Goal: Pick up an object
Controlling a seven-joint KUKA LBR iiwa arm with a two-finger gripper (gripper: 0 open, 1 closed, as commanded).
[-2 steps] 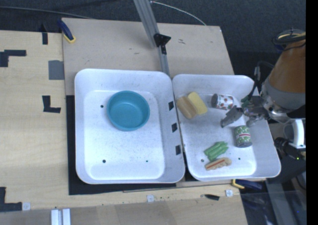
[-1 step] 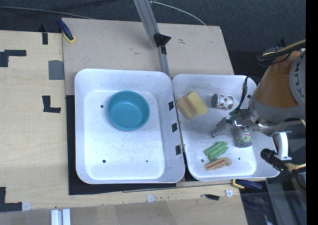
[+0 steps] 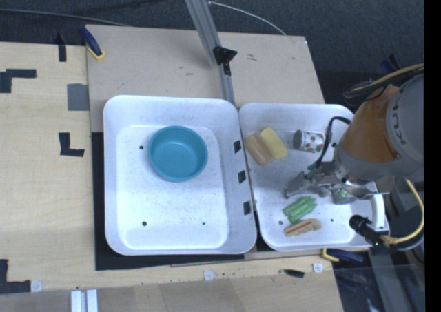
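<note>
The right bin [image 3: 275, 114] holds a yellow and tan sponge block [image 3: 266, 145], a small white cup with red spots lying on its side [image 3: 308, 140], a green pea pod toy [image 3: 300, 207] and an orange hot-dog shaped toy [image 3: 302, 227]. My gripper [image 3: 300, 184] reaches in from the right and sits low over the bin floor, just above the green pod. Its dark fingers point left, and nothing shows between them. The grey arm with its orange band [image 3: 368, 131] covers the bin's right side.
A blue bowl [image 3: 178, 153] stands in the left bin [image 3: 124, 235]. A grey metal pole [image 3: 204, 21] slants down from the top to the seam between the bins. Black cables trail near the arm at the lower right.
</note>
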